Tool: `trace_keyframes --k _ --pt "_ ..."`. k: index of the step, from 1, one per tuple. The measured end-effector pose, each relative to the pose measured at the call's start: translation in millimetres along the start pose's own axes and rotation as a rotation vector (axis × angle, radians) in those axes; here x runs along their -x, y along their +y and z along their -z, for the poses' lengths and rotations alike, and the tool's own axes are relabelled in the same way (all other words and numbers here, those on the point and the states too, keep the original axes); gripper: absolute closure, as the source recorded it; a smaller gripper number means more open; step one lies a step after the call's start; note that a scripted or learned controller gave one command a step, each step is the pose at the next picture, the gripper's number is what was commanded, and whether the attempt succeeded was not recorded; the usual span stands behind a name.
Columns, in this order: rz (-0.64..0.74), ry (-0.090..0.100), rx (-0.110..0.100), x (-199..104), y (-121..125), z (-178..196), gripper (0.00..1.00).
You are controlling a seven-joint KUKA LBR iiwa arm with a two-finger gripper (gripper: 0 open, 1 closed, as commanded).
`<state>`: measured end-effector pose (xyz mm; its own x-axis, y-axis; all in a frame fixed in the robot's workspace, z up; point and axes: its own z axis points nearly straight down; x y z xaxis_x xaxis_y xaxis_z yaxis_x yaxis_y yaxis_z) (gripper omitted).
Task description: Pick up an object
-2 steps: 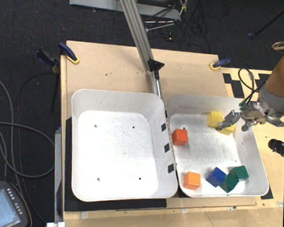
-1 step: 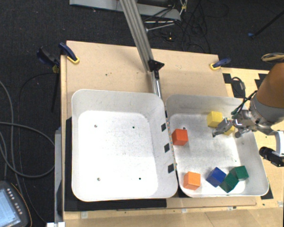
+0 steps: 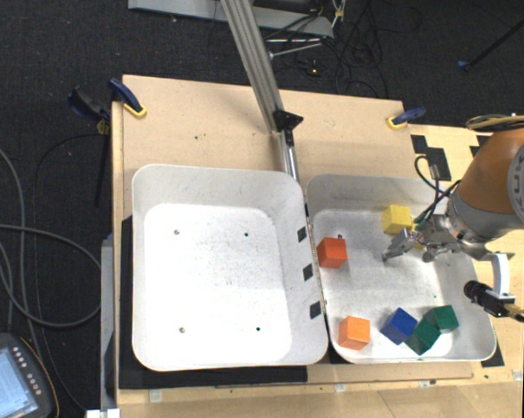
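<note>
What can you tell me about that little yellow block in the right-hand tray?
The yellow block is a small cube with a plain, matte surface, foam or painted wood by its look. It sits flat on the floor of the right bin, near the far wall, apart from the other blocks. The pincer hovers just beside it on the near side; whether they touch is unclear.

- One fixed camera, mounted above the bench (image 3: pixel 214 115), looking down at a slant.
- Both bins fall in frame: left bin (image 3: pixel 147 268) at centre, right bin (image 3: pixel 366 208) toward 3 o'clock.
- Range is moderate; dark floor (image 3: pixel 52 47) borders the bench from 9 to 12 o'clock.
- Arm (image 3: pixel 497 184) enters at 3 o'clock.
</note>
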<state>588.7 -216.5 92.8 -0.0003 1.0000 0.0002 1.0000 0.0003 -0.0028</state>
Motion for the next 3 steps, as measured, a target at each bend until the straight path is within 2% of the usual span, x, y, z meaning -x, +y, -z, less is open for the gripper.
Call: trace_keyframes --k 1,3 --pt "-0.001 -0.001 0.005 1 1 13 1.00" --pt "0.003 -0.004 0.012 -2 4 141 1.00"
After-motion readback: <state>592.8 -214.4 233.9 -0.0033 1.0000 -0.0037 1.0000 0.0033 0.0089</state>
